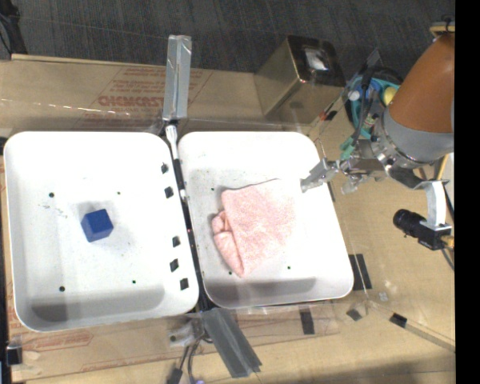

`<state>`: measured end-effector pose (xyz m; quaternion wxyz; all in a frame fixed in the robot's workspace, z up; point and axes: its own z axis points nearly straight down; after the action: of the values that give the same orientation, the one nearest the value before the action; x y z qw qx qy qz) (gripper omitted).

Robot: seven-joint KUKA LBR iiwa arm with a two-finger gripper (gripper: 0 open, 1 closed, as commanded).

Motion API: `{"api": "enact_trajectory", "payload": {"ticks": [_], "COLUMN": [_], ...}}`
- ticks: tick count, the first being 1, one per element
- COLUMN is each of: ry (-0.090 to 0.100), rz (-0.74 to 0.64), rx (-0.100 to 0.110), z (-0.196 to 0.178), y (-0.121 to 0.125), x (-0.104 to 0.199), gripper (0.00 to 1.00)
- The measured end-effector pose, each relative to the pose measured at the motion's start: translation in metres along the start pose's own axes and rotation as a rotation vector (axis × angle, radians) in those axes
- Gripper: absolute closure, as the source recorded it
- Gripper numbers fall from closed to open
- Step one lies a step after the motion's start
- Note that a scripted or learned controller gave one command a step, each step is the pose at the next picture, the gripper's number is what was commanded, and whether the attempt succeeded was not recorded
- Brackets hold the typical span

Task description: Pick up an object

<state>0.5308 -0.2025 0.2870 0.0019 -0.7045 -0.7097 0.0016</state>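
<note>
A crumpled pink cloth (pixel 256 224) lies in the middle of the right bin (pixel 224 154). A small blue cube (pixel 98 224) sits in the left bin (pixel 32 158), left of its centre. My gripper (pixel 328 182) hangs over the right bin's right rim, up and to the right of the cloth. Its fingers are spread open with nothing between them, and one fingertip (pixel 310 182) points toward the cloth's upper right corner without touching it.
A brownish metal box (pixel 298 74) stands behind the right bin. A grey metal bar (pixel 177 78) rises at the back between the bins. Black clips (pixel 176 242) line the shared wall. Cardboard (pixel 80 86) lies beneath the bins.
</note>
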Motion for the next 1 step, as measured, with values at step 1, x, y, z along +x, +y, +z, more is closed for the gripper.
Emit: {"api": "enact_trajectory", "payload": {"ticks": [1], "ry": [0.0], "rz": [-0.049], "rx": [0.002], "z": [0.0918], "y": [0.029], "x": [0.0725], "gripper": [0.0]}}
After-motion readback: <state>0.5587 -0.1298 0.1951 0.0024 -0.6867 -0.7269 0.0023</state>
